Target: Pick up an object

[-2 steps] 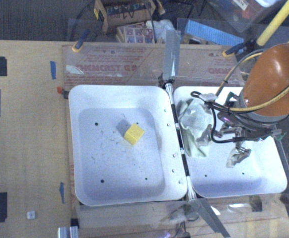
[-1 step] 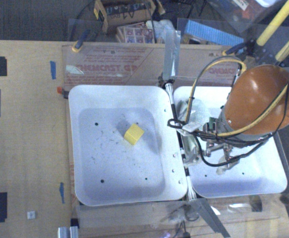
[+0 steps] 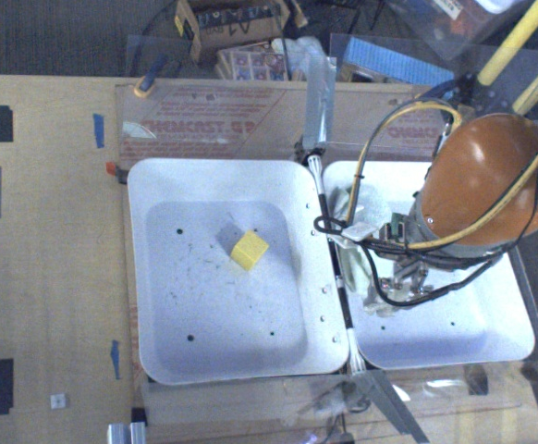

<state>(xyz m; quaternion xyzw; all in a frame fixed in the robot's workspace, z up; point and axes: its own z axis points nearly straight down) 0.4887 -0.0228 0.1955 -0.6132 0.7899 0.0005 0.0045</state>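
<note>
Near the centre of the left bin (image 3: 158, 211), slightly toward its far side, a small yellow block (image 3: 249, 250) is seen lying on the floor, turned diagonally to the bin walls. The gripper (image 3: 394, 289) is positioned low over the left part of the right bin (image 3: 500, 331), below the orange band (image 3: 482, 178) of the arm. The block is located to the left of the gripper, well apart from it, with the ridge between the bins lying between them. Whether the gripper is parted or closed cannot be determined; nothing is seen held. A leftward traverse across the ridge is judged necessary before descent.
</note>
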